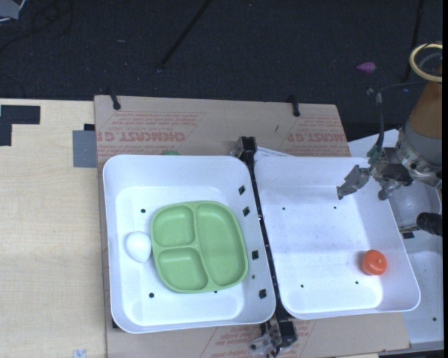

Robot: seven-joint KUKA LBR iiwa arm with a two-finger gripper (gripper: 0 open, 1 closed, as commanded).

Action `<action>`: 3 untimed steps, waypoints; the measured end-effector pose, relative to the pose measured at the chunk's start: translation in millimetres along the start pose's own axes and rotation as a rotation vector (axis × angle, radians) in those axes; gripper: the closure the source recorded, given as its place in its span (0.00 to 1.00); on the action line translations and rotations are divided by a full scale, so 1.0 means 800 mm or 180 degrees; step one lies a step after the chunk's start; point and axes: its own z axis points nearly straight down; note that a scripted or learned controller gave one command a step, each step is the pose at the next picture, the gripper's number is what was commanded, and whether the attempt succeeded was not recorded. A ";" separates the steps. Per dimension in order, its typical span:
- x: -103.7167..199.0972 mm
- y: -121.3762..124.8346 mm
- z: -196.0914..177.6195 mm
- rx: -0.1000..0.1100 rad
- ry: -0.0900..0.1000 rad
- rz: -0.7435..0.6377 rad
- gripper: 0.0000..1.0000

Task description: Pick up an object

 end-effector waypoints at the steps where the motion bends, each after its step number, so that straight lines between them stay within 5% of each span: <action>1: 0.000 0.003 -0.009 -0.0042 -0.0009 -0.0006 0.00; 3: -0.021 0.006 0.120 -0.0027 -0.0005 -0.0004 0.00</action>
